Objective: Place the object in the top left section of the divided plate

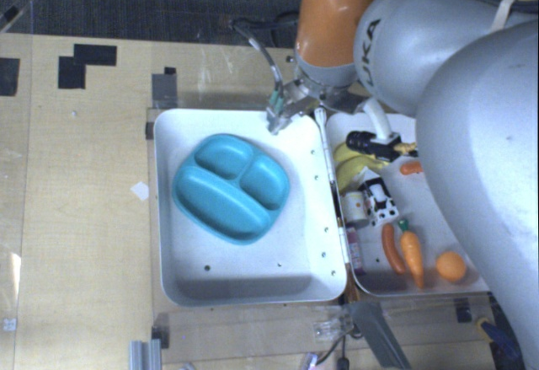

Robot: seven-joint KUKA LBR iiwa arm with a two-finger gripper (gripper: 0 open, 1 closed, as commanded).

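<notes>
Hovering over the left bin's (253, 292) far right corner, the gripper (278, 117), whether clenched or released I cannot tell, has the blue divided plate (232, 187) down-left of it, its upper-left section (221, 154) nearest

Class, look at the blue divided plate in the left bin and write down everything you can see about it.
The divided plate is a bright blue, rounded-corner dish that looks like smooth moulded plastic. Raised ridges split it into three sections: two smaller ones on its upper side and one long one along its lower side. All three hold nothing. It lies flat, turned at a slant, on the floor of the left bin, towards the bin's upper half. Only the bin touches it; the gripper is above its upper right corner, apart from it.
</notes>
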